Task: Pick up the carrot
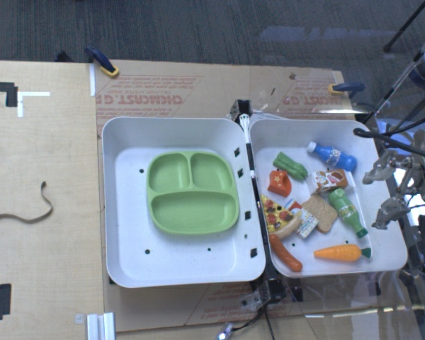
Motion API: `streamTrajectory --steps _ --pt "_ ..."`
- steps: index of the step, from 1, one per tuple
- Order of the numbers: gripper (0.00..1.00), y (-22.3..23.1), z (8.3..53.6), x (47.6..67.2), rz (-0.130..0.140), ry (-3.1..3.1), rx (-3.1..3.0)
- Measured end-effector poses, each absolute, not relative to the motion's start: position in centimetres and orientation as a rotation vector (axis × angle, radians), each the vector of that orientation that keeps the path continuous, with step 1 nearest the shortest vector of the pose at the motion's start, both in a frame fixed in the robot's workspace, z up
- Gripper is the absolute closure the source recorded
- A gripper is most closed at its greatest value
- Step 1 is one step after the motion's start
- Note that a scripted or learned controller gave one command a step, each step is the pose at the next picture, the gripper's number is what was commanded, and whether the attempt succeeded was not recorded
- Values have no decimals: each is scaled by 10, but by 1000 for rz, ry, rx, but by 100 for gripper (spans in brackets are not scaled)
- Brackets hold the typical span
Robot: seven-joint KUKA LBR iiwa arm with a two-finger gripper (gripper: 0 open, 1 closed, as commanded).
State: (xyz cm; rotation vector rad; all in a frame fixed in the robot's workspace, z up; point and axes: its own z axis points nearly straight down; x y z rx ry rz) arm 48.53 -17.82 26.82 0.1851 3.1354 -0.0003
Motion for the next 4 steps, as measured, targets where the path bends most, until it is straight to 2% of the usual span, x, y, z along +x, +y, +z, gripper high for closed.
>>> streamTrajectory --steps 1,2,3,4 --pt "0 -149 275 479 1 3115 -389" --pt "0 -120 114 490 2 3121 -342" --pt "0 -124 101 492 -6 3077 -522" --pt "0 -101 99 491 -2 3125 144"
